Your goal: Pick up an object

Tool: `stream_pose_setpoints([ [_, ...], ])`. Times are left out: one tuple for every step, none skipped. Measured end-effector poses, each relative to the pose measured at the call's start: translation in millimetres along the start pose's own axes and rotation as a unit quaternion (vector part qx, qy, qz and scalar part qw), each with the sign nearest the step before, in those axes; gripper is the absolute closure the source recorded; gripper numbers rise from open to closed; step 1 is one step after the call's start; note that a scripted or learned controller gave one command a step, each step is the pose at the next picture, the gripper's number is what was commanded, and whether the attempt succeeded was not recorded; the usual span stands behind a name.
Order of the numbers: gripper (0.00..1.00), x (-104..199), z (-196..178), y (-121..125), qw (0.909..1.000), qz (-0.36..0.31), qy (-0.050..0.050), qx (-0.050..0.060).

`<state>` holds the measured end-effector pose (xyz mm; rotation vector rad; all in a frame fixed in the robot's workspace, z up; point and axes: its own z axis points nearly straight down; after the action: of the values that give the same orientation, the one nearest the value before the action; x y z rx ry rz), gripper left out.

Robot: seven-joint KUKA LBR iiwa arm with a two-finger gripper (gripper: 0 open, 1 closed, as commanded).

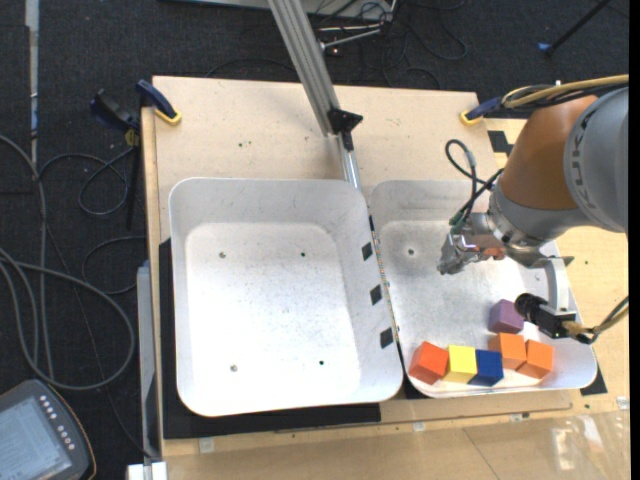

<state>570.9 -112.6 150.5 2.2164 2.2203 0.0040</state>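
Camera view: blocks (485,360) in right bin (420,233).

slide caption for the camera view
KUKA gripper hovers in the right bin above clustered coloured blocks.

From my feed, two bins sat side by side on the bench (260,118), the left bin (200,218) touching the right bin (410,208). All the blocks lay in the right bin, gathered along its near edge: a row of blocks (478,360) touching one another, with a lone block (506,316) just behind the row's right end. The hand (458,258) hung over the right bin's middle, behind the blocks and apart from them.
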Motion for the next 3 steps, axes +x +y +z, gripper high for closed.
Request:
stream_pose_setpoints([
  [1.0, 2.1, -42.8, 1.6, 1.0, 0.0, 0.0, 0.0],
  [1.0, 2.2, -65.0, 2.8, 1.0, -0.001, 0.0, 0.0],
  [1.0, 50.8, -75.6, -19.2, 1.0, -0.003, 0.002, 0.003],
])
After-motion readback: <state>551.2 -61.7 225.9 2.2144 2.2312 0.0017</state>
